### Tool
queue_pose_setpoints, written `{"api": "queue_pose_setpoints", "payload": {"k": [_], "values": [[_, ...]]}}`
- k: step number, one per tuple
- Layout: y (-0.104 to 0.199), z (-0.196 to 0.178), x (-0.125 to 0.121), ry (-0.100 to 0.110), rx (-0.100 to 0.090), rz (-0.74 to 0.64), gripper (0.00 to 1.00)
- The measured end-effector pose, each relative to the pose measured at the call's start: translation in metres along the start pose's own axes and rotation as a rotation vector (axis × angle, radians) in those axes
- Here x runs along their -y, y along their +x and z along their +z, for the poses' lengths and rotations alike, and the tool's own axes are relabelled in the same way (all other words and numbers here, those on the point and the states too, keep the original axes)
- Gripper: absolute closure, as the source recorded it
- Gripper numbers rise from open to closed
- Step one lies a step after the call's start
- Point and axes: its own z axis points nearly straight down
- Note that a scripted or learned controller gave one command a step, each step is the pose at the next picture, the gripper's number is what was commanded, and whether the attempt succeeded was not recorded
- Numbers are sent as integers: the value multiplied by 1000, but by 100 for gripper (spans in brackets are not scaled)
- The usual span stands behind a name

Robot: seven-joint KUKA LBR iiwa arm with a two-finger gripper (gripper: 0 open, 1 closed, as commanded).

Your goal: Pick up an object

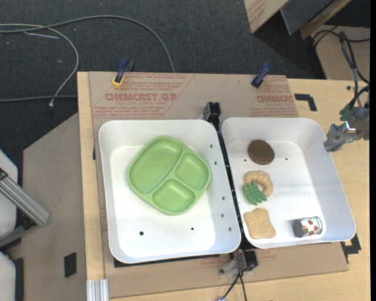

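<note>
Four objects in right bin (329, 176), none grasped. Gripper (343, 134) at bin edge, aperture cannot be determined. Next: descend onto brown disc (261, 151).

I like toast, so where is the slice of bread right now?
The slice of bread lies in the right-hand bin, near its front left corner, just below the green toy and left of the little can.

Dark carpet floor (176, 35) is surrounding my counter (88, 235); grey cables (70, 53) are trailing across it. Cardboard box (264, 14) is sitting top right. Even light.
</note>
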Motion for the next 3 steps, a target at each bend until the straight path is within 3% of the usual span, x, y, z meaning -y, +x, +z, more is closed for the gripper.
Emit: {"api": "queue_pose_setpoints", "payload": {"k": [3], "values": [[157,32,-44,8,-3,-4,100]]}}
